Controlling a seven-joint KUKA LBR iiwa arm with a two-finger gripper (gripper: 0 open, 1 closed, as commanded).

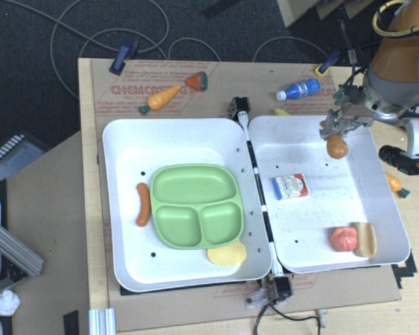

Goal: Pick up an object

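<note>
Fingers of the gripper (337,130) are seen low over the far corner of the right bin (377,187). A small brown ball (337,147) sits just under them, touching or almost touching the tips. It cannot be told if the ball is pinched or just lying below, and how wide the tips are spread is too blurry to tell. The ball looks like the thing to be picked, since the gripper is placed right above it. Farther out in the same bin, a small packet (290,186) lies near the middle and a pink lump (344,239) lies near the front. In the left bin (126,145), 1 green tray (195,204) is seen.
</note>
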